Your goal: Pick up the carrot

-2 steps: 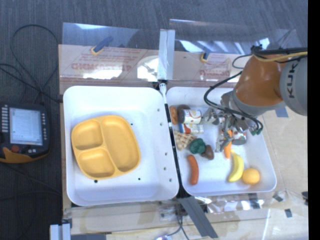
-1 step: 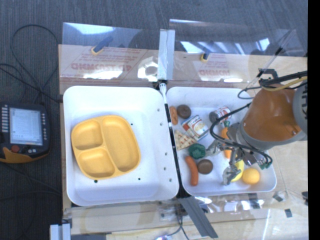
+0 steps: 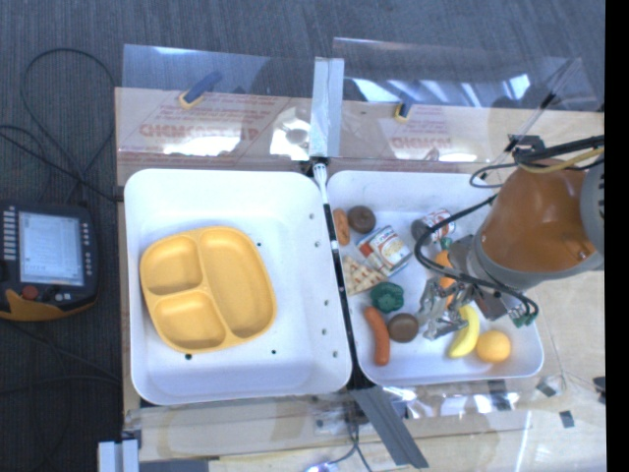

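The arm, grey with an orange band [image 3: 539, 226], reaches into the right bin [image 3: 521, 367] from the right. My gripper [image 3: 444, 308] points down among the toy foods in the middle of that bin. An orange piece that looks like the carrot [image 3: 447, 283] shows at the gripper's upper side, mostly hidden by the metal and cables. Whether the gripper is touching it cannot be made out. A yellow banana [image 3: 466, 332] lies right against the gripper's lower right side.
The right bin also holds an orange-red sausage-like piece [image 3: 378, 334], a brown ball [image 3: 403, 327], green broccoli [image 3: 387, 296], a waffle [image 3: 360, 277], a small can [image 3: 389, 249], a dark round piece [image 3: 362, 218] and an orange [image 3: 493, 346]. A yellow divided plate [image 3: 204, 287] sits in the left bin [image 3: 295, 200].
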You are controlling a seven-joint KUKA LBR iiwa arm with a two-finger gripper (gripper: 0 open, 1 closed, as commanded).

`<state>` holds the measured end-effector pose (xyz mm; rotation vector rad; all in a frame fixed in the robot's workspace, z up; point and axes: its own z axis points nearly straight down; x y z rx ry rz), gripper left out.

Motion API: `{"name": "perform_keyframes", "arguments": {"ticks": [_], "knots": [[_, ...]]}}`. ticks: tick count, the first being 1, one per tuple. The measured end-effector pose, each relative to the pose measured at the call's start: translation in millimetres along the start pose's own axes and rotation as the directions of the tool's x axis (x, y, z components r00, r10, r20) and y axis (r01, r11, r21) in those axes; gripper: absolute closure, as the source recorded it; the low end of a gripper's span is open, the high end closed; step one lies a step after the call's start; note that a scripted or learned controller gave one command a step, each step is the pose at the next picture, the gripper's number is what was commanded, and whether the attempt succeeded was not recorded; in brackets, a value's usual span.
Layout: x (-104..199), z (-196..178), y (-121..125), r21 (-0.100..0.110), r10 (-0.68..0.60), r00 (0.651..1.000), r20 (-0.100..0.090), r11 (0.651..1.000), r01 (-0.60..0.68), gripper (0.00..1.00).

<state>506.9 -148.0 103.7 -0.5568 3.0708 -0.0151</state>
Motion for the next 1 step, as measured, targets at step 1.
{"name": "perform_keyframes", "arguments": {"ticks": [1], "knots": [[-96.1,13.4,-39.6,-0.005,0.138,0.99,-0.006,0.99,-0.138,1.0]]}}
